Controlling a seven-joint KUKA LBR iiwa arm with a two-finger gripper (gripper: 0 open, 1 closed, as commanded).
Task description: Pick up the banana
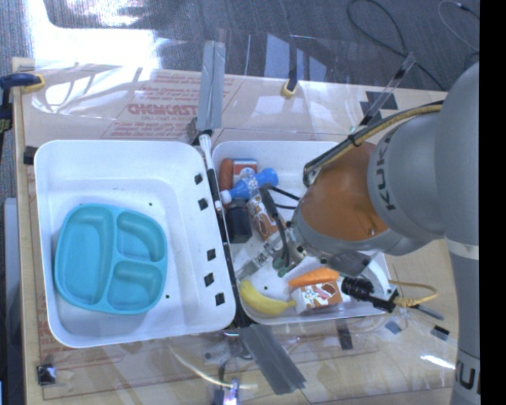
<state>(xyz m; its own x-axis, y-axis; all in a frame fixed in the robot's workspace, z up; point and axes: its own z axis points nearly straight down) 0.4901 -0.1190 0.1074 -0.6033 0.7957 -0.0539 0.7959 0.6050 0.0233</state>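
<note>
The yellow banana [264,301] lies at the near left corner of the right bin [325,153], curved along its front wall. My gripper [271,255] hangs just above and behind it, under the orange wrist band, down among the items in the middle of that bin. Its metal fingers point toward the bin's left wall, and nothing yellow shows between them. The big grey arm covers the right half of the bin.
An orange carrot [314,277] and a printed packet [320,296] lie right of the banana. A blue-capped bottle [251,184], a red box [234,170] and a dark object [237,224] sit further back. A blue divided tray [110,258] lies in the left bin [118,163].
</note>
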